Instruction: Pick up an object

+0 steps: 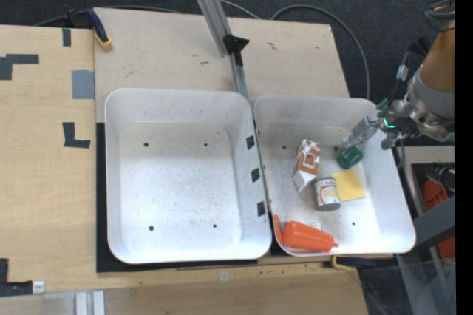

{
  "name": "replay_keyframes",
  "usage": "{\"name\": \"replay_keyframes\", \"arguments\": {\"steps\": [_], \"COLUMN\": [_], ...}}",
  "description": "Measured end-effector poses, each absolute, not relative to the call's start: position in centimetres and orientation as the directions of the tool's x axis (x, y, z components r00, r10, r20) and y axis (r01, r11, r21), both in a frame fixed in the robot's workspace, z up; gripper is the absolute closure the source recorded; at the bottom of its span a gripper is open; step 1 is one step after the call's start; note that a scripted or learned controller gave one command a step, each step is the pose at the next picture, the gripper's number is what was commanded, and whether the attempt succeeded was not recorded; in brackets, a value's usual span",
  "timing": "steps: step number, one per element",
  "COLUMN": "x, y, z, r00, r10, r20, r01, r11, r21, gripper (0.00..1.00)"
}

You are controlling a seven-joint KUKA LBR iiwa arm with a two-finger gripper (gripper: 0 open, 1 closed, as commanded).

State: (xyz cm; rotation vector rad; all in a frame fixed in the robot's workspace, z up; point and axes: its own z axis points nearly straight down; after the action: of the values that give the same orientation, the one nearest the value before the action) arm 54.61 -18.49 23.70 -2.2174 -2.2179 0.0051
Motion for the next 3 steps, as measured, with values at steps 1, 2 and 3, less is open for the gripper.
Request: {"name": "replay_keyframes", "arguments": {"steps": [1, 2, 3], "x": [54.7, 54.8, 54.6], "y": [-18.5, -19.0, -19.6], "z": [24.0, 17.7, 13.1], "r00": [-0.002, 0.000, 0.000], "r10": [1.000, 1.000, 1.000], "r20": [0.000, 0.001, 0.000], "r01": [1.000, 1.000, 1.000], "r11": [0.002, 0.000, 0.000], "r21": [-0.001, -0.008, -0.007], "gripper": [0.00, 0.00, 0.00]}}
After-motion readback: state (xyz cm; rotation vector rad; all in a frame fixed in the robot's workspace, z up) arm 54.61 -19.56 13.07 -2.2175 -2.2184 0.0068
